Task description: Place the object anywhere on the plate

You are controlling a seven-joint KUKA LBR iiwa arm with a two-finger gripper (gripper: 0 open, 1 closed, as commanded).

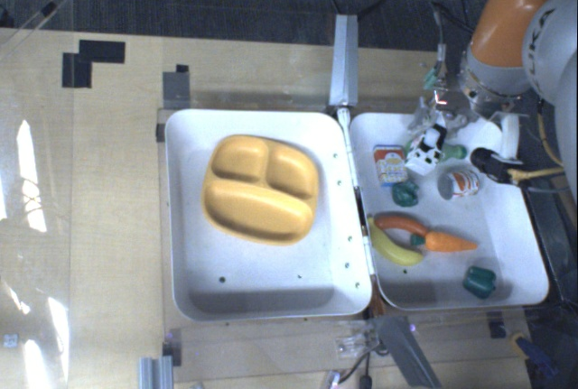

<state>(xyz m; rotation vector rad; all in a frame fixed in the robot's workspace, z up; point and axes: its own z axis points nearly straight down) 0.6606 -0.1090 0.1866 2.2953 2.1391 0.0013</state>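
A small black-and-white toy cow [424, 150] sits near the back of the right bin [524, 274], just under the jaws [433, 118]; whether they are apart or clamped on it cannot be told. The yellow sectioned plate [260, 188] lies in the left bin [194, 288], well apart from the cow. Near the cow are a small red-and-white carton [390, 165], a tipped can [459, 184], a carrot [432, 238], a banana [396, 250] and two teal pieces [480, 281]. Both bins rest on the wooden worktop [90, 216].
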